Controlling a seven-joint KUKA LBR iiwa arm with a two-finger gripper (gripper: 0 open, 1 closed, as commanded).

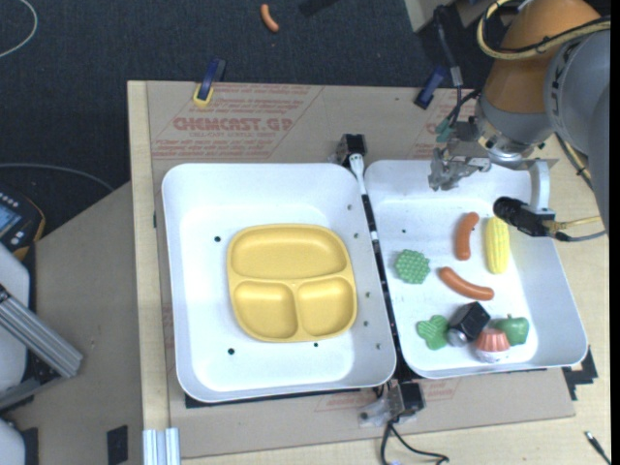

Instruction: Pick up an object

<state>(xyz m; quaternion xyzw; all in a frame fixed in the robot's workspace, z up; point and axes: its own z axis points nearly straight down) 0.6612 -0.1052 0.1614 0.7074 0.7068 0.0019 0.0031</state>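
Gripper [448,175]: at 12 o'clock over the right bin [552,342]; finger opening cannot be told, nothing seen in its grasp.
Toy foods: sausage [466,234] and corn [497,244] at 5 o'clock from it.
Left bin [189,289]: yellow divided plate [291,282].

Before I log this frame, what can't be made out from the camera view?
- Gripper: small and dark above the right bin's far edge; open or shut cannot be told.
- Black object among the toy food: too small to identify.
- Piece at that bin's near edge: red-and-white, crowded against its neighbours, kind unclear.
- Arm: cut off by the view's right edge.
- Orange bit on the dark floor: too small to name.
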